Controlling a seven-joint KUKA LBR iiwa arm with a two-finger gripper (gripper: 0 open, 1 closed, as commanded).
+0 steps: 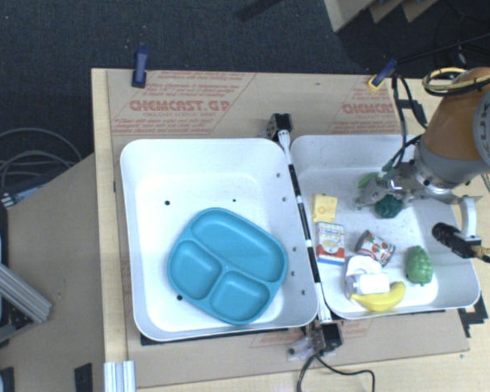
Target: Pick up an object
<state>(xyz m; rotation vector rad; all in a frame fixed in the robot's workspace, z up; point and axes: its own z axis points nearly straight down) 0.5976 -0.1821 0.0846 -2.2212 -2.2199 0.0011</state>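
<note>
Reaching in from the right, the arm (461, 129) is hanging its gripper (387, 188) low over the upper part of the right-hand bin (465, 288), and how wide that tool is set I cannot tell — the metal at its tip is blurring into what lies under it. A dark green lump (388, 207) is sitting just beneath and slightly toward the viewer from the tip, touching it or nearly so; nothing is showing as clasped. That lump is looking like the likeliest target, rounded and compact with no clear long axis, so the approach angle is probably mattering little. Another small green piece (367, 182) is lying just to the left of the tip. Farther down the same bin, well apart from the tool, other things are resting: a yellow card-like packet (325, 208), flat and square-cornered; a small printed carton (331, 242) beside the bins' shared edge; a crumpled striped wrapper (376, 248); a knobbly green fruit-shaped toy (419, 265); a smooth yellow banana (381, 299) curving along the near wall with a white block (371, 282) above it. In the left-hand bin (147, 178), a glossy blue divided plate (227, 265) is lying flat — a poor shape for a two-finger pinch, I judge.
</note>
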